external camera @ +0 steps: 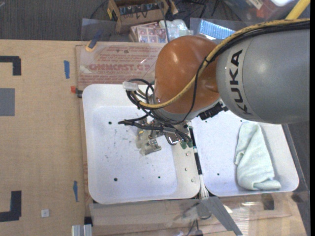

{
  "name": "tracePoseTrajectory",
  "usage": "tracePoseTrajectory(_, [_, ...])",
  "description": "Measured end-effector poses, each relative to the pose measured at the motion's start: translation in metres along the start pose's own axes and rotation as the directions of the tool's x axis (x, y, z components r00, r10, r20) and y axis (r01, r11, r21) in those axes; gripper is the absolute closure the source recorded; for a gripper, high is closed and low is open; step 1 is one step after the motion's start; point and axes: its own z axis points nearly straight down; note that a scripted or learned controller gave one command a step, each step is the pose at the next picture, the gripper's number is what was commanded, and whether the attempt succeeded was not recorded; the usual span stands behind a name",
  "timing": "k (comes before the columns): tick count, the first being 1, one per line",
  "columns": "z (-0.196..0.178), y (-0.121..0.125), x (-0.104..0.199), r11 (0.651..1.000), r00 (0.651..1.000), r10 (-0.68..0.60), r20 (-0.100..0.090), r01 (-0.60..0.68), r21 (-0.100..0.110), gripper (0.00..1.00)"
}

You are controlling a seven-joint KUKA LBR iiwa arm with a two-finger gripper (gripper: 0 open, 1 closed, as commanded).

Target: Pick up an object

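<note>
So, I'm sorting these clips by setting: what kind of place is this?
Probably a robotics lab or workshop bench. A KUKA arm reaches over two white bins, one holding a pale cloth, on a board marked with tape, with boxes and clutter behind.

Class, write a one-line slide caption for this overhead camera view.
KUKA arm lowers its gripper into the left bin; a pale cloth lies in the right bin.

Pale green cloth (253, 156), white bins (98, 132)

Grey arm (266, 77) from the right, jaws downward.
</note>
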Motion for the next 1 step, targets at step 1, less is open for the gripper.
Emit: tracePoseTrajectory(1, [0.1002,0.0426,-0.0328,0.996,0.996,-0.093,0.0,0.093,-0.001,1.0])
